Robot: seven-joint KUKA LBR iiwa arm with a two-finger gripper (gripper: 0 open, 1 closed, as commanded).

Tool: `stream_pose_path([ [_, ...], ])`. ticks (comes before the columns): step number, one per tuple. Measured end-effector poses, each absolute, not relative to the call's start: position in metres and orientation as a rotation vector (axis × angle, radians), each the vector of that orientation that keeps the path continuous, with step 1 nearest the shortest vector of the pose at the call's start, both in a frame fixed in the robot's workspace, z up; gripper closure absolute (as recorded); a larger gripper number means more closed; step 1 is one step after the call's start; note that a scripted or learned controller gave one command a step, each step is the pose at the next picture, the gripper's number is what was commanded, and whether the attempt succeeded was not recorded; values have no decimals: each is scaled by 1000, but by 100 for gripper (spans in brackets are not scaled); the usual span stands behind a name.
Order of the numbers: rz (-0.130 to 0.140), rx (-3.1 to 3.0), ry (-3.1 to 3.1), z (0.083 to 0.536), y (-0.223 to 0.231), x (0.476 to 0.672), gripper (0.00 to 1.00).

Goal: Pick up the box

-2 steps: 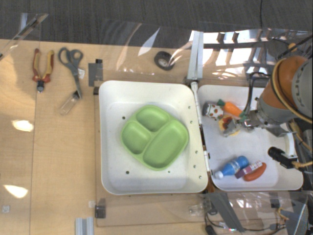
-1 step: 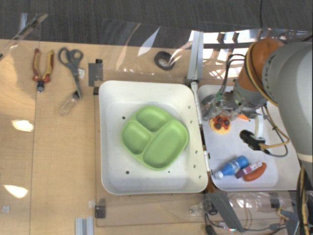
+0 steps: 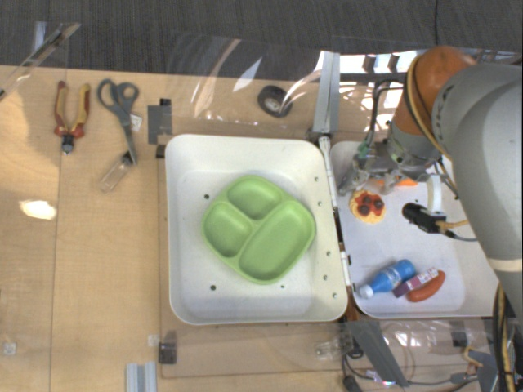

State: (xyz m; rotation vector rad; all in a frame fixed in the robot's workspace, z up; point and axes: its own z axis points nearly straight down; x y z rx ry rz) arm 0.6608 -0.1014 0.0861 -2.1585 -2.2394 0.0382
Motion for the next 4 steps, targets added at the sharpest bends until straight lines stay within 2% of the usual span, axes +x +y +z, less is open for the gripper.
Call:
stream_pose_path([
  [1, 57, -2149, -2240, 93, -103, 658, 100],
  [2, 41, -2155, -2250, 96, -102, 661, 0],
  [3, -10, -2243, -2210, 88, -105, 629, 0],
  [4, 6, -2065, -2379, 88, -90, 669, 0],
])
